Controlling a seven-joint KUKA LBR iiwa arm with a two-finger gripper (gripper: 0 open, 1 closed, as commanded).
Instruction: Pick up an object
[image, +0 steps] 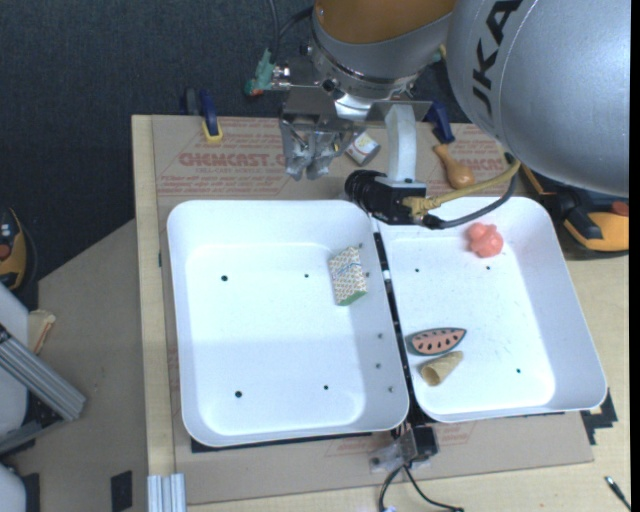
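Camera view: claw (310, 160) beyond left bin (200, 240), patterned packet (347, 275) nearby inside.

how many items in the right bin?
3: a pink lump near the far edge, a watermelon slice and a cone-shaped piece just below it by the left wall. None look hidden.

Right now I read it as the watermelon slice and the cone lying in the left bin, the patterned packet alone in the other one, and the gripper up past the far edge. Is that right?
Not quite: the bins are swapped. The camera view shows the watermelon slice and the cone in the right bin, and the patterned packet in the left bin. The gripper is past the far edge, as you said.
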